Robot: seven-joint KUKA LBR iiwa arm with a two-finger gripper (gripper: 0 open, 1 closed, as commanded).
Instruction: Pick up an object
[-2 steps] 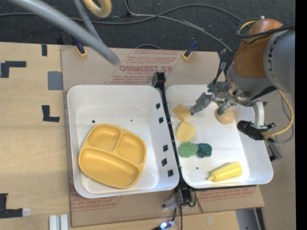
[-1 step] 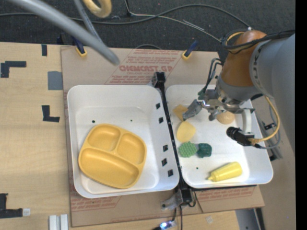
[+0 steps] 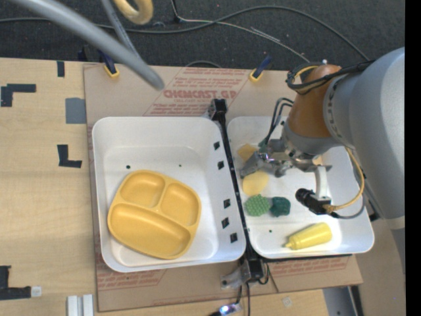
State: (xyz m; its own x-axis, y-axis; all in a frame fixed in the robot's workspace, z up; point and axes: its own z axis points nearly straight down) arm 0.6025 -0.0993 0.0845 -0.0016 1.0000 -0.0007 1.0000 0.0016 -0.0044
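Gripper (image 3: 263, 163) hangs low over the right bin (image 3: 348, 242), beside the divider, and we cannot tell its state from this slant. Just under it we see a pale yellow piece (image 3: 256, 182), with a green lump (image 3: 258, 206) and a darker green one (image 3: 280, 206) touching each other below it, and a yellow bottle (image 3: 308, 236) lying near the front wall; the left bin (image 3: 105, 143) holds a yellow tray (image 3: 154, 212). We judge the pale piece light, smooth and perhaps slippery, best pinched across its narrow middle.
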